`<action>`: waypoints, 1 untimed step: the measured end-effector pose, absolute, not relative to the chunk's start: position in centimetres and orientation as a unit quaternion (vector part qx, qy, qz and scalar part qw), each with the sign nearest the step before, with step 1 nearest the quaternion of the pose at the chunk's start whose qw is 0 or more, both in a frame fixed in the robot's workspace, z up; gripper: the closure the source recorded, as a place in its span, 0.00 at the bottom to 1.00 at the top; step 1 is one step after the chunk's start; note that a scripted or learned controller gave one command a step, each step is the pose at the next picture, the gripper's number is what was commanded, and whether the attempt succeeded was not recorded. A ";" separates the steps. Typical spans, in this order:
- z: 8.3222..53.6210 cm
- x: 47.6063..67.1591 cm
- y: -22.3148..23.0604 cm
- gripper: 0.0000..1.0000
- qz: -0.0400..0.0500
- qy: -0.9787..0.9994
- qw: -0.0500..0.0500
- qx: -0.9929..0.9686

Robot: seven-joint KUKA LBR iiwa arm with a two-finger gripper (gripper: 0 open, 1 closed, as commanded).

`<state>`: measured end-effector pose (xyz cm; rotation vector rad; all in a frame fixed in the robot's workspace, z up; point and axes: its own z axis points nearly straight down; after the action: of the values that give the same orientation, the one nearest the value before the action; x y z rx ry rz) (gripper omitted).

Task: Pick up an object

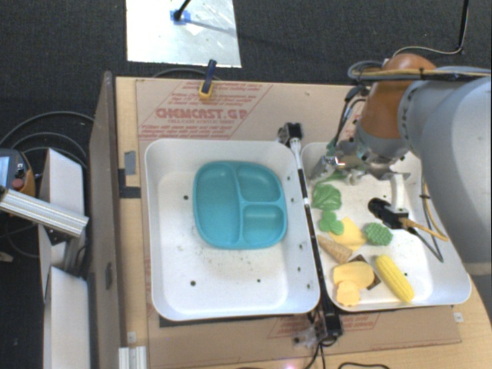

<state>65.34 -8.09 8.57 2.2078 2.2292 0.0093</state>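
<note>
Over right bin (461, 287), gripper (344, 166) hangs at far-left corner; finger spread can't be told, nothing seen held. Green leafy toy (327, 197) lies just below it, toward camera, nearest target. Corn cob (393, 277) further off, long axis running diagonal toward near-right corner. Teal plate (238, 204) sits in left bin (165, 283).

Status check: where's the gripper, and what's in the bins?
Gripper low over right bin's far end, nothing seen held. Toy food clustered below it: corn cob, green pieces. Teal divided plate in left bin.
</note>
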 end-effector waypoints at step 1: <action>8.6 67.0 -9.9 0.00 0.001 0.709 0.002 0.706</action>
<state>67.00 -9.88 8.58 2.2142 2.2236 0.0045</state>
